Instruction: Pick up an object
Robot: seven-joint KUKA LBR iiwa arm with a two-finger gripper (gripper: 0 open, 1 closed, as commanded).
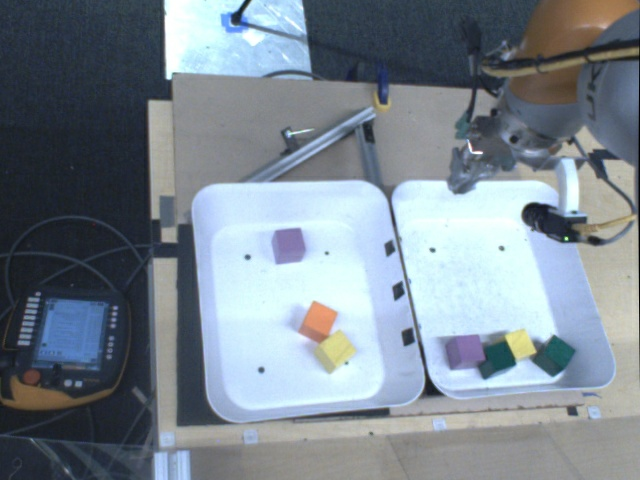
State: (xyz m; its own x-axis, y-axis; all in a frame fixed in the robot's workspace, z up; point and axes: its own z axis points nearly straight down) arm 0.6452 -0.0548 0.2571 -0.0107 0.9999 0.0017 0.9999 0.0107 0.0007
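My gripper [463,177] hangs at the far rim of the right bin [500,258], above its back left corner, with nothing seen between its fingers. At the near edge of the right bin lie a purple block [464,350], a dark green block [496,359], a yellow block [520,343] and another green block [555,353]. The left bin [230,298] holds a purple cube [289,245], an orange cube [319,320] and a yellow cube [336,351].
A metal bar [310,143] lies on the board behind the left bin. A teach pendant [62,343] with cables rests on the floor to the left. A black cylinder part [545,218] of the arm overhangs the right bin's far right.
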